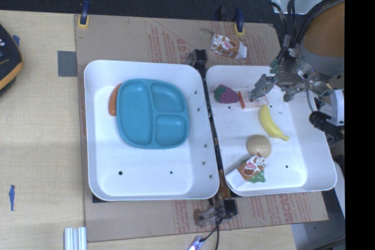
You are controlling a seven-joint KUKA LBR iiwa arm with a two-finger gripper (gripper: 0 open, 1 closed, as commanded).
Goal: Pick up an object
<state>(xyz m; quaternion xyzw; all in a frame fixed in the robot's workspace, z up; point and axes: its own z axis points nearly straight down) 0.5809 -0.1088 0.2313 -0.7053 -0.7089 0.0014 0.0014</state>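
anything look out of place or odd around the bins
Yes: a small snack packet lies on the cardboard beyond the right bin, outside both bins. In the left bin, an orange item is mostly hidden under the blue divided plate.

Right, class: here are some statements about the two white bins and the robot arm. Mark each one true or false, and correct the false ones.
1. The blue divided plate lies in the left bin. True.
2. The banana lies in the left bin. False: it lies in the right bin.
3. The gripper is above the right bin, near the purple grapes. True.
4. The snack packet on the cardboard lies inside a bin. False: it lies outside, beyond the right bin's far edge.
5. The banana touches the round tan ball. False: they lie apart.
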